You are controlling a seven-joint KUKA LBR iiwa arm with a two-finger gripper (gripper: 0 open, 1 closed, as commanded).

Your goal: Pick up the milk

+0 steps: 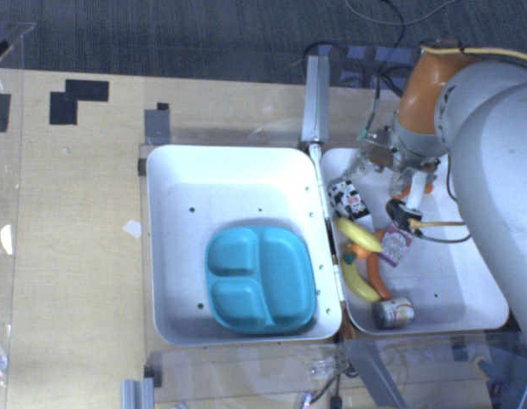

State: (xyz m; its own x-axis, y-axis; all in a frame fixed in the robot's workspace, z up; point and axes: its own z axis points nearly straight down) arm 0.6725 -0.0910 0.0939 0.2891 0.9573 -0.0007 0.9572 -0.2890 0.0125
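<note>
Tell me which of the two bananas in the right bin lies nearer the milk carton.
The upper banana, just below the black-and-white milk carton. The other banana lies lower in the right bin, beside the carrot, nearer the can.

From my seat the bench (76,228) at the left of the frame reads as pale wood, smooth, with a soft sheen. Both white bins (238,164) look like glossy moulded plastic. The blue divided tray (262,279) is matt plastic. At lower right a can (393,313) shines like bare metal. The milk (349,199) looks like printed carton, slightly glossy. The arm (494,160) at right is smooth grey with a satin finish. The floor (204,15) along the top seems dark, ribbed carpet.
</note>
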